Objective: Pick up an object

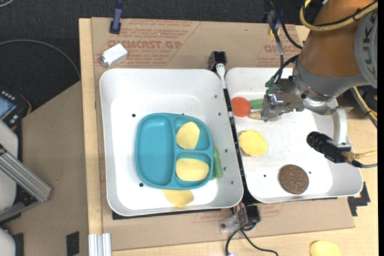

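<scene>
Gripper [264, 110] low over the right bin [345, 189].
Finger opening cannot be told; its tip sits just beside the orange-and-green carrot toy [242, 106], above the yellow disc [252, 143].

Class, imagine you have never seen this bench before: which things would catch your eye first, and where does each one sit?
The bright teal divided tray in the left bin stands out most, with yellow pieces in its two smaller compartments. Next comes the big orange-banded arm reaching in from the right, its gripper low over the right bin beside a small orange-red piece. A yellow disc and a brown disc lie nearer the front of that bin.
</scene>
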Tool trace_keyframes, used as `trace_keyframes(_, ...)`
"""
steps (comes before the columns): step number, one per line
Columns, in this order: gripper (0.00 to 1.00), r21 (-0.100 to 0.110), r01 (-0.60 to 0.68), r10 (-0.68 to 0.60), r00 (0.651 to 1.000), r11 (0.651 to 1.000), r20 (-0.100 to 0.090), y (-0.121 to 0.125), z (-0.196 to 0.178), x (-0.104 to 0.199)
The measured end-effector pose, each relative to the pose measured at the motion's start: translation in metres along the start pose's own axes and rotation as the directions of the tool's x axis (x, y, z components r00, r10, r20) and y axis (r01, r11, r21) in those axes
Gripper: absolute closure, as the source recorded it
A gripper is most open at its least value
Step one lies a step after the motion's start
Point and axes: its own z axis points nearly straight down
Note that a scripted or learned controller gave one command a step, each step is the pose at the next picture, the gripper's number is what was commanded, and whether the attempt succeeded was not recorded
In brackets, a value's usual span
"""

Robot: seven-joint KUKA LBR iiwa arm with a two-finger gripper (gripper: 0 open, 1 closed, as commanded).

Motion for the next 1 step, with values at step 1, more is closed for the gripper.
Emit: trace_keyframes(1,1.00,0.003,-0.003,0.003,1.000,1.000,0.000,-0.0649,0.0350,0.0430)
